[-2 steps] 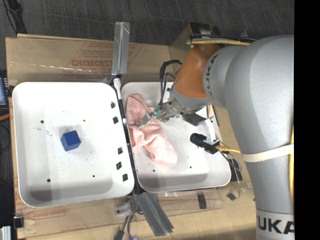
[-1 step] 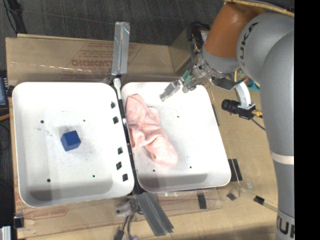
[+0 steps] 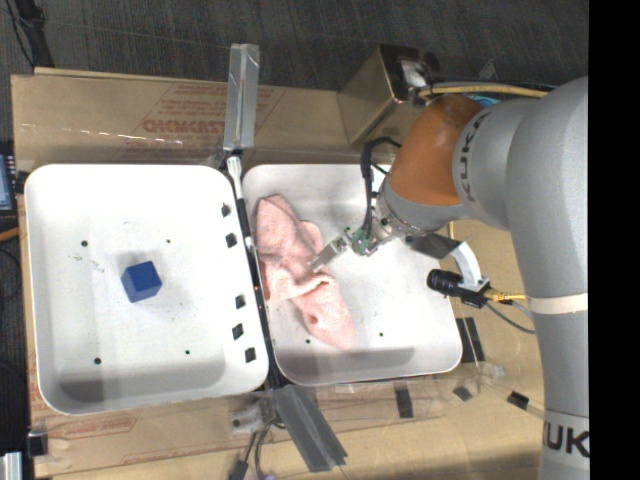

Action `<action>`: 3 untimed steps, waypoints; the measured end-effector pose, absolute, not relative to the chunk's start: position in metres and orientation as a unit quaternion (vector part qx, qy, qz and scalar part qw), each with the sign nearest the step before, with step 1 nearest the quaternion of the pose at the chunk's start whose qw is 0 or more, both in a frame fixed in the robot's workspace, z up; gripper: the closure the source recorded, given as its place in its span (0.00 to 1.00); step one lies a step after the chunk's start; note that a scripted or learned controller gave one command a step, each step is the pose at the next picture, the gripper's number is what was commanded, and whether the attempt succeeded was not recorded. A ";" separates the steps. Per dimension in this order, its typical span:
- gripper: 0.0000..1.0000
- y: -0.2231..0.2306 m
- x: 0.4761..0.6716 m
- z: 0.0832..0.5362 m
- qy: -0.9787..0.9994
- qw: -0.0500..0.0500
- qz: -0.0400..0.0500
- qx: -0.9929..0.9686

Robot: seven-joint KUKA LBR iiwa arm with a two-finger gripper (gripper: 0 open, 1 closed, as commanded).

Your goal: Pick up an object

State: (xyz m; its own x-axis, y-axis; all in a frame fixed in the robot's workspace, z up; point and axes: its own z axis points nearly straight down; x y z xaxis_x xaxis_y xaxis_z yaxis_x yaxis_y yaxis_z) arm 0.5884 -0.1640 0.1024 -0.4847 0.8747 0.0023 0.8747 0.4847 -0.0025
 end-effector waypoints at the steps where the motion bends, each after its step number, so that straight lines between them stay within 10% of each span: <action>1: 0.00 -0.135 0.532 0.093 -0.890 0.000 0.000 -0.456; 2: 0.00 -0.135 0.532 0.093 -0.890 -0.001 0.000 -0.456; 3: 0.00 -0.142 0.594 0.093 -0.883 -0.001 0.000 -0.469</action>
State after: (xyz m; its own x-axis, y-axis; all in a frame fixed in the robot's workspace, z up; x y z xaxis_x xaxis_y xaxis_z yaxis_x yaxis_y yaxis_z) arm 0.5935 -0.1416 0.0934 -0.5595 0.8288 -0.0013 0.8288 0.5595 0.0006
